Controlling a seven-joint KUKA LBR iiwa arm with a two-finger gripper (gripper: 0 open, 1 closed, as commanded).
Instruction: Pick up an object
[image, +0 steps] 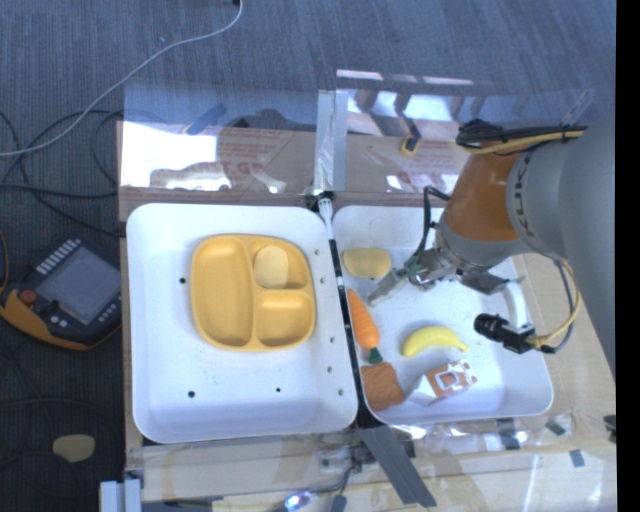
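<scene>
My gripper (396, 281) hangs over the upper left part of the right bin (520, 395), open, with nothing between its fingers. A pale yellow round piece (366, 262) lies just left of it, close to one fingertip. An orange carrot (362, 318) lies along the bin's left wall, below the gripper. Toward the front sit a yellow banana (433, 340), a brown wedge-shaped piece (381, 385) and a small red and white box (450, 380).
The left bin (160, 400) holds a yellow divided tray (225, 295) with a pale round item (270, 265) in its upper right compartment. A ridge (338, 300) separates the two bins. A black cable connector (500, 330) hangs from the arm over the right bin.
</scene>
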